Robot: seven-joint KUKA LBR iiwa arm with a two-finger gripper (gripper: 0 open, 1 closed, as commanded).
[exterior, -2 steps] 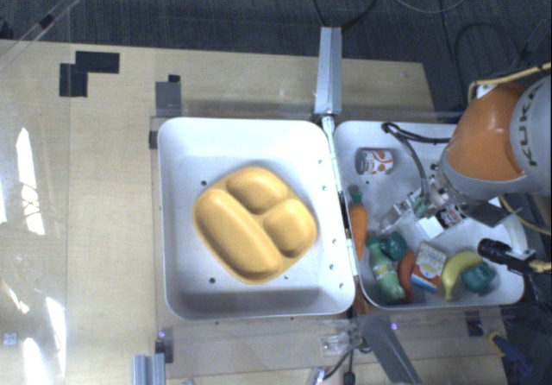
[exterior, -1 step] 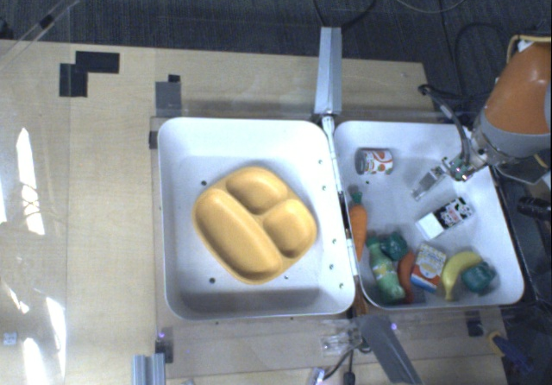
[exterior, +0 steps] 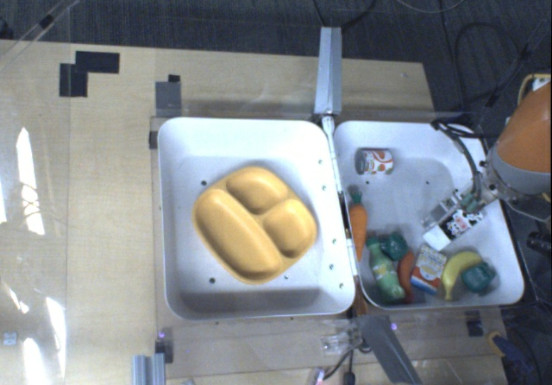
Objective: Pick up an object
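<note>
The yellow three-part tray (exterior: pixel 254 224) sits tilted in the middle of the left bin (exterior: pixel 172 202). Every loose item lies in the right bin (exterior: pixel 414 146), on the far side of the divider from that tray: a small can (exterior: pixel 374 161) on its side furthest from the heap, a carrot (exterior: pixel 358 228) running along the divider nearest the tray, then green pieces (exterior: pixel 385 267), a small carton (exterior: pixel 429 268), a banana (exterior: pixel 458 269) and a dark green item (exterior: pixel 479 277) crowded along the front wall. The gripper (exterior: pixel 450 212) hangs low above the heap's back edge, beyond the tray (whether its fingers are parted or hold anything cannot be told).
</note>
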